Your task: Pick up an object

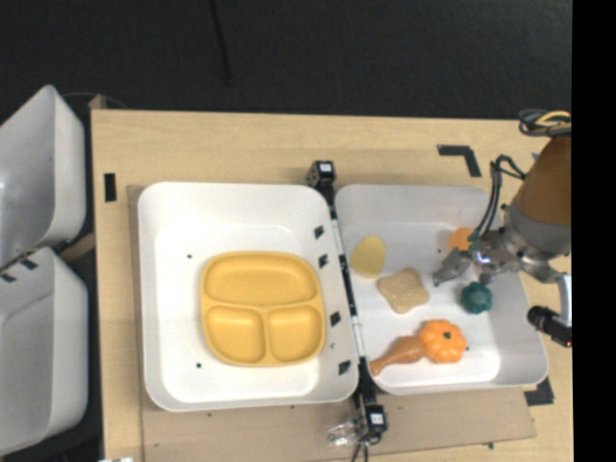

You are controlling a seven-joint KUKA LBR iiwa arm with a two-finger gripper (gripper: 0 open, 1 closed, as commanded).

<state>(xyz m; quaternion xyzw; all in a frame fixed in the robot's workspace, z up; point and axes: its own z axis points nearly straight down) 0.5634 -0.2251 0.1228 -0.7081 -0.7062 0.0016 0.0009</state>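
My gripper (463, 275) hangs low over the right side of the right bin (423, 205), its fingers spread open with nothing between them. A teal object (475, 299) lies just below the right finger. A small orange object (462, 239) peeks out from behind the wrist. A beige, bread-like piece (402, 291) lies left of the gripper. Further left is a pale yellow round piece (369, 255). An orange pumpkin (444, 341) with a brown piece (397, 355) against it lies near the bin's front.
The left bin (164, 258) holds a yellow divided tray (262, 307). A black-clipped divider (342, 287) runs between the bins. White objects (34, 258) stand off the bench's left edge. The arm's orange band (549, 186) rises over the right bin's far right wall.
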